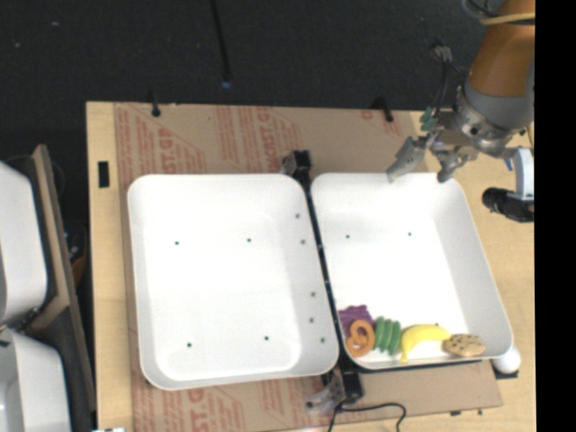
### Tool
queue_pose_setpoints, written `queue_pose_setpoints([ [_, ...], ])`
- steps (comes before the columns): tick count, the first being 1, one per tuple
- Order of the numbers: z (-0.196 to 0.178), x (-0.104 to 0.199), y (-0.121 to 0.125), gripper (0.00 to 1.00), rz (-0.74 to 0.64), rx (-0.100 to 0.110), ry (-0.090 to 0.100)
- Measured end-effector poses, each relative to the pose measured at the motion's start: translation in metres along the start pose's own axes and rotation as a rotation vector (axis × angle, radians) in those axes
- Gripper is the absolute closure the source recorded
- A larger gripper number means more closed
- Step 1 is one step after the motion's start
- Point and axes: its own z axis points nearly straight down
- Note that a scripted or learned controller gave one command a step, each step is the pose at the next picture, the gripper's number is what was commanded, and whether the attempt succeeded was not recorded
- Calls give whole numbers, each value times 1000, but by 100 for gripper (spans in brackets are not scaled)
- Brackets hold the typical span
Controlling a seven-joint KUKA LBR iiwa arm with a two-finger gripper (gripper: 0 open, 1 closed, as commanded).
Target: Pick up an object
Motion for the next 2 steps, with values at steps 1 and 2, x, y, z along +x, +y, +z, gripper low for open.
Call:
queue_pose_setpoints([
  [1,-37,71,-30,0,-5,-4,1],
  [2,26,128,-128,0,-4,6,1],
])
